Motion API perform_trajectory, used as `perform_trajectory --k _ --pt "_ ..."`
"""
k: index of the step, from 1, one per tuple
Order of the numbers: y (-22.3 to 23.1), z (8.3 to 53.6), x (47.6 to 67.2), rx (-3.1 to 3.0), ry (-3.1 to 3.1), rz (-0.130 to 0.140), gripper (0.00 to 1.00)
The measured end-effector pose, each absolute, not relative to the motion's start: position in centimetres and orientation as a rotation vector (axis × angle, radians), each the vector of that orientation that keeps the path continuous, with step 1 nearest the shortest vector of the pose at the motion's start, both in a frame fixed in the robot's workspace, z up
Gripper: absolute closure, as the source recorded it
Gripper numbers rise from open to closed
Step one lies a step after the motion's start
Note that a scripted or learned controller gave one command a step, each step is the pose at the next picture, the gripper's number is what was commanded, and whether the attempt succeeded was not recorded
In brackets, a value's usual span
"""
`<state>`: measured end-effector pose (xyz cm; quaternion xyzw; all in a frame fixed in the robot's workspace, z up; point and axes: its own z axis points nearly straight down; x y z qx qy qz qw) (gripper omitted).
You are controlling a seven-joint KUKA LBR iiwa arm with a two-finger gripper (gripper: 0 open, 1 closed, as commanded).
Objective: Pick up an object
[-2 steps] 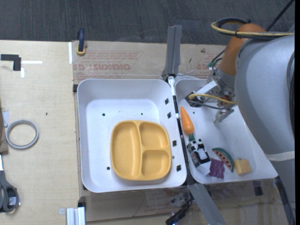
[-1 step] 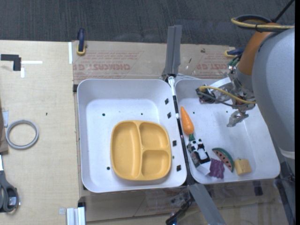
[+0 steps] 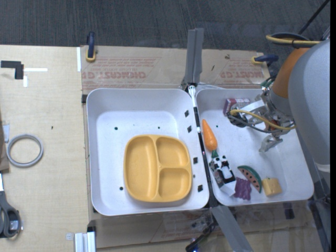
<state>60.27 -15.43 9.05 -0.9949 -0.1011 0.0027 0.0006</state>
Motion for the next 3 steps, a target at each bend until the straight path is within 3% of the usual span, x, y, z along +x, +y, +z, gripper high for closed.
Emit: perform_trajectory --k 1,2,3 --pt "-19.5 9.1 63.8 -3.125 -0.318 0.006 0.00" --pt "-19.6 9.1 57.6 -3.124 -0.312 0.006 0.00" --pt "-19.7 9.9 57.6 -3.122 -0.309 0.011 1.00"
